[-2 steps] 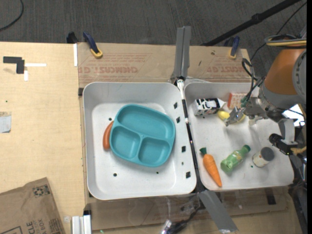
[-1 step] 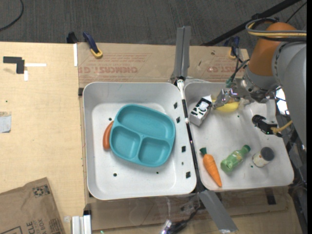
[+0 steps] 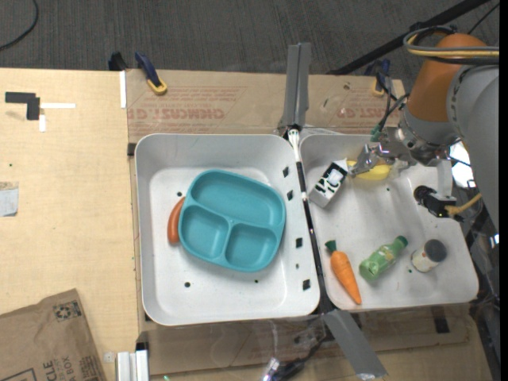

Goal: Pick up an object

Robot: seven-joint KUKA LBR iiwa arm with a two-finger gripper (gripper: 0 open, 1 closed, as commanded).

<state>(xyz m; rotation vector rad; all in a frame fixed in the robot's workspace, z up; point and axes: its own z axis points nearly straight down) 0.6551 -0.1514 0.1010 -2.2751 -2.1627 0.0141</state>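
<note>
In the right bin [image 3: 444,292], my gripper [image 3: 371,160] is low at the back, right over a small yellow object [image 3: 375,171] and touching or nearly touching it. Whether the yellow object is gripped cannot be made out. A white and black carton [image 3: 328,182] lies just left of it, against the bin's left wall. At the front of that bin are a carrot [image 3: 344,270], a green bottle [image 3: 382,259] and a small grey and white round item [image 3: 429,255].
The left bin [image 3: 151,276] holds a teal divided plate [image 3: 232,221] with an orange item [image 3: 173,221] tucked at its left edge. A black part [image 3: 429,199] with cables hangs from the arm by the right bin's right wall. Brown cardboard [image 3: 48,340] lies at the bench's front left.
</note>
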